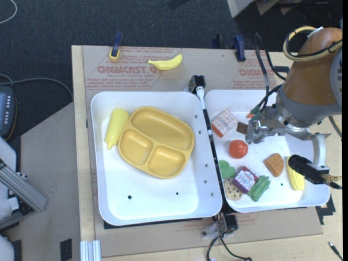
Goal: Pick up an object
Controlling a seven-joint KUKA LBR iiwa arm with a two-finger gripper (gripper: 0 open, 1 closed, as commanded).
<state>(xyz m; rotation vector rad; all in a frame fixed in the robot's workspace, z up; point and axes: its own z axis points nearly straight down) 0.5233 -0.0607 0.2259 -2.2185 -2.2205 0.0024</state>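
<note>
My gripper (255, 135) hangs low over the middle of the right bin (283, 200), on the grey arm that reaches in from the right. Just below and left of it lies a red tomato (237, 148), a small gap away. A red and white box (223, 123) and a small brown piece (242, 127) lie to the gripper's left. A tan waffle piece (274, 164) sits below and right of it. Nothing shows between the fingers.
The right bin's front holds a purple packet (246, 178), a green pickle (260, 188), a green leaf (226, 171) and a cookie (232, 192). The left bin (152, 205) bears a yellow divided plate (156, 141) and a yellow bottle (115, 127). A banana (166, 63) lies behind the bins.
</note>
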